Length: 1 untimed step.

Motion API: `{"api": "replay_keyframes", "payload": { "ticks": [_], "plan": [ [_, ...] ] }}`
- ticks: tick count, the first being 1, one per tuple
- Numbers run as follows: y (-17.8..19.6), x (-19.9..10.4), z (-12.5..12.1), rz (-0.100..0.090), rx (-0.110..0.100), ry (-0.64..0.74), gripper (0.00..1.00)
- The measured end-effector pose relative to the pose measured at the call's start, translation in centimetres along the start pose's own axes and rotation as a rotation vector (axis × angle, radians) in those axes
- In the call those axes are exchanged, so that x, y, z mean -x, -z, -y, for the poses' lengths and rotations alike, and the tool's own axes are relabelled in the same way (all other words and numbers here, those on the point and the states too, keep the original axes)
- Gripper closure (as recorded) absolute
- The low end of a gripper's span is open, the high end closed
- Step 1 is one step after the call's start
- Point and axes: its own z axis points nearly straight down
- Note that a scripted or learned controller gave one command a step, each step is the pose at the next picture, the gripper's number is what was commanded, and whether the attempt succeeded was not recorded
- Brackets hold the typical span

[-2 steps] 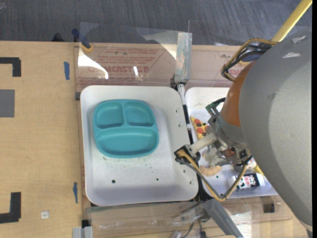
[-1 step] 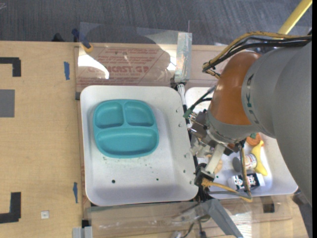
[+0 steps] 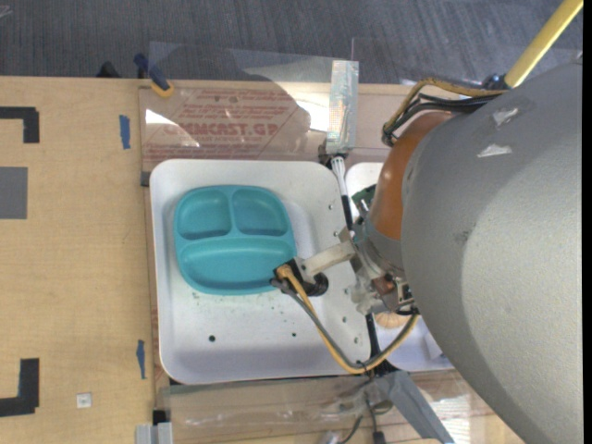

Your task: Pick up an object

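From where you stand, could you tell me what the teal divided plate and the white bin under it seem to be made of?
The teal divided plate looks like moulded plastic with a smooth, matte-to-satin finish: uniform colour, rounded compartment ridges, soft highlights. The white bin also seems plastic, semi-gloss: rounded corners, a thin raised rim and a light sheen, though painted metal cannot be ruled out.

Bulky grey arm [image 3: 499,248], orange wrist band [image 3: 388,192], yellow and black cables [image 3: 324,331].

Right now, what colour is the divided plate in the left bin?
Teal plate, clearest in the camera view.
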Motion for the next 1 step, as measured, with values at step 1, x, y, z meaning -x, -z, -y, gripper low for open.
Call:
{"api": "replay_keyframes", "payload": {
  "ticks": [1],
  "plan": [
    [-1.13, -2.26, 9.13, -0.003, -0.002, -0.008, 1.00]
  ]
}}
